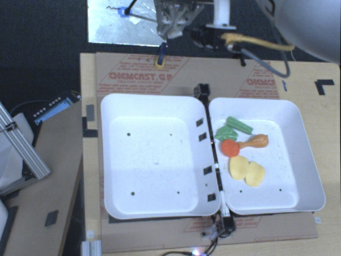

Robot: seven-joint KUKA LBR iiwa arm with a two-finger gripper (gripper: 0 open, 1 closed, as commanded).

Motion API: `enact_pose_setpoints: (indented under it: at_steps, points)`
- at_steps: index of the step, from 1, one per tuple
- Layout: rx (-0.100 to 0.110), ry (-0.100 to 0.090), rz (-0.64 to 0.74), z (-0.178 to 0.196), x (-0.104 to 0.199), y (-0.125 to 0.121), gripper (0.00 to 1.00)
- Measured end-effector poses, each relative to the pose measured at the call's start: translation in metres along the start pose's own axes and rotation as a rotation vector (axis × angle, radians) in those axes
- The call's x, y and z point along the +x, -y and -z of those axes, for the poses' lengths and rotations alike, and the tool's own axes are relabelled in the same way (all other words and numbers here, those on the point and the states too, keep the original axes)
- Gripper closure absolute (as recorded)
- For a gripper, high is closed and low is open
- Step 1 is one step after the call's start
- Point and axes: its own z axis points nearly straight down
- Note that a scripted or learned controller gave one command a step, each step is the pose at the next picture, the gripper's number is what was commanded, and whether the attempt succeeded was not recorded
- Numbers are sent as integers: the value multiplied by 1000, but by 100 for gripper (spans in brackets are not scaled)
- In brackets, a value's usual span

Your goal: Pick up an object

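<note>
Reaching from high behind the left bin (154, 159), well apart from the right bin (298, 143). Gripper (169, 23) carrying nothing; finger gap not readable, cannot tell. Best to cross over and descend straight onto the cluster's edge: yellow pieces (246, 170), then green piece (238, 125), orange drumstick (254, 141), red ball (230, 148).

Arm (298, 9) cut off by top and right edges, a blurred grey bulk. Gripper (169, 28) body cropped at top edge; finger state too blurred to tell. Small blue-and-yellow item (160, 57) below it too small to identify. Metal frame (21, 148) cut by left edge. Cable cluster (221, 227) between bins' near ends indistinct.
</note>
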Motion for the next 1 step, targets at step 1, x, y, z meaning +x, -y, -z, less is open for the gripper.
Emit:
enact_pose_setpoints:
  at_steps: [1]
  points:
    - [1,0,1,0,1,48,100]
